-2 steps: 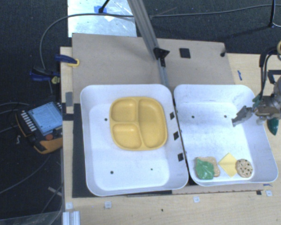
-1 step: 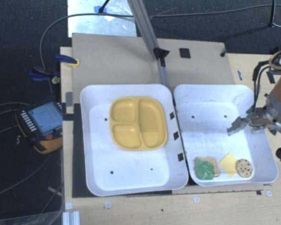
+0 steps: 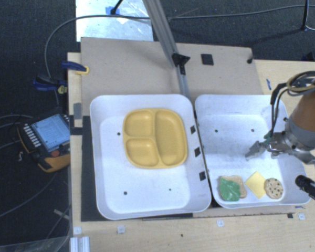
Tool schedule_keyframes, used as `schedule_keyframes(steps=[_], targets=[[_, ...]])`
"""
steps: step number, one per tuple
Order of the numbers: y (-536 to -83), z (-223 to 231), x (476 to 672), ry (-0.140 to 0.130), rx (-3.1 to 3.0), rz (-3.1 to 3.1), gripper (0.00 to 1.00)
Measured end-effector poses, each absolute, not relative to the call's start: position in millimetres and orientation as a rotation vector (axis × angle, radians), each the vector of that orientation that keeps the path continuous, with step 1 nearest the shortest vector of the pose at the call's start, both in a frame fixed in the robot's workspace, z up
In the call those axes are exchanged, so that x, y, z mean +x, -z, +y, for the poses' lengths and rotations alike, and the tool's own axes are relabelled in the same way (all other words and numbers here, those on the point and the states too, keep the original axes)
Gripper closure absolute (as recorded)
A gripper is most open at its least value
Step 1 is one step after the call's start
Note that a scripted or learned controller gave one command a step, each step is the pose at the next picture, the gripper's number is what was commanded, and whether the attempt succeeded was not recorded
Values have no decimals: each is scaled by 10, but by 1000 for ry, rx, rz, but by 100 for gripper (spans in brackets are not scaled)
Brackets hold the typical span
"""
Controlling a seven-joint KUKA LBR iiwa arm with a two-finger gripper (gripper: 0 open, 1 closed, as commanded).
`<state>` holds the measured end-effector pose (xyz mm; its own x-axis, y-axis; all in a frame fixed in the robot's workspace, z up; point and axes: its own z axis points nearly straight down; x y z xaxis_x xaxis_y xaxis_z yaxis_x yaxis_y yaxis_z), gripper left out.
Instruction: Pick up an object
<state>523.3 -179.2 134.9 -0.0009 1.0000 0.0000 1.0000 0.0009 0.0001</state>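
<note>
Three small toy foods lie along the near edge of the right bin [image 3: 236,114]: a green-topped sandwich piece [image 3: 231,188], a yellow cheese slice [image 3: 255,184] and a round cookie [image 3: 273,188]. My gripper [image 3: 255,149] reaches in from the right over the middle of that bin, a little above and behind the cheese slice. Nothing shows in its grasp. The arm's orange band [image 3: 310,114] is at the bin's right edge.
The left bin [image 3: 110,193] holds a yellow divided plate [image 3: 155,137]. A grey pole [image 3: 165,35] slants down to the seam between the bins. Cables and a handheld device [image 3: 47,138] lie on the floor to the left.
</note>
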Motion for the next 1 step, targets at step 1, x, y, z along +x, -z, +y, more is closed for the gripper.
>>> schedule_keyframes(steps=[1], targets=[[-858, -1794, 5252, -4, 2218, 2220, 0]])
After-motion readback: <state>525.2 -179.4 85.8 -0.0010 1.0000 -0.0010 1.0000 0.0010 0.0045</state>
